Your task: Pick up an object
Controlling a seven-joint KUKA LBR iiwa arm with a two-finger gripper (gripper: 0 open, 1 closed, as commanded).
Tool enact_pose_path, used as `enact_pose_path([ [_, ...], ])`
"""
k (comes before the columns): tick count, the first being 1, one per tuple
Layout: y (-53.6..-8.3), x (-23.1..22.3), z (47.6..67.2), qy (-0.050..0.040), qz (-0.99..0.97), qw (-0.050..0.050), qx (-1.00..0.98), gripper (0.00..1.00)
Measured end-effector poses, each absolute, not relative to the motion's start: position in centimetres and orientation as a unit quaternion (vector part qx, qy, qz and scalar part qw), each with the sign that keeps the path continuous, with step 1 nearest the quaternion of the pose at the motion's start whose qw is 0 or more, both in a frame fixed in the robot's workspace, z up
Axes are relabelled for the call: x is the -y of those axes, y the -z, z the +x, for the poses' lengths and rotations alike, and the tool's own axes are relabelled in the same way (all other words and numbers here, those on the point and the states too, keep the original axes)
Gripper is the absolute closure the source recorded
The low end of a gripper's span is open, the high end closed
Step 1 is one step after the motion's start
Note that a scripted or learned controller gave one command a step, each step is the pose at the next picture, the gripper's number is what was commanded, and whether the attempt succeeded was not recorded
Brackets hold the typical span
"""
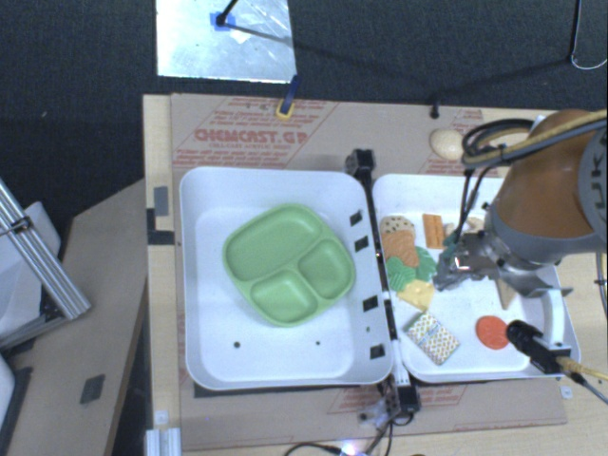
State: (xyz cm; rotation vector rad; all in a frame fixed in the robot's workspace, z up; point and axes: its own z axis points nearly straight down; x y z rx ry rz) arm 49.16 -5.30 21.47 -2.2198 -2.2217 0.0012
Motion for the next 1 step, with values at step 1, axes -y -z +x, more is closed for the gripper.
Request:
enact_pose_path([
  [1,-23.45,4.95,48.77,0.0013,-0.705,-0.001,0.709,1.00],
])
